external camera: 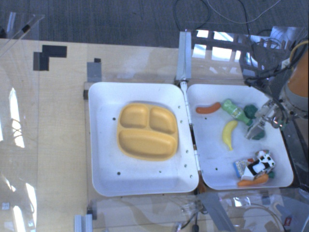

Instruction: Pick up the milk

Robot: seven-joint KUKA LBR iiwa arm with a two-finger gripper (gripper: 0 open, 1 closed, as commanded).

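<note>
The milk [260,165] is a small carton with black-and-white cow patches and a blue side. It lies tilted in the front right corner of the right bin [212,173]. An orange carrot [253,181] lies against its front side. My gripper [256,127] hangs over the right side of this bin, behind the milk and well apart from it. It is above a teal object [259,135] and holds nothing that I can see.
A yellow banana [229,133], a green bottle [233,110], a red sausage [208,108] and another teal piece [250,111] lie in the back half of the right bin. The left bin [101,144] holds a yellow divided plate [147,131]. A metal divider [183,57] stands behind the bins.
</note>
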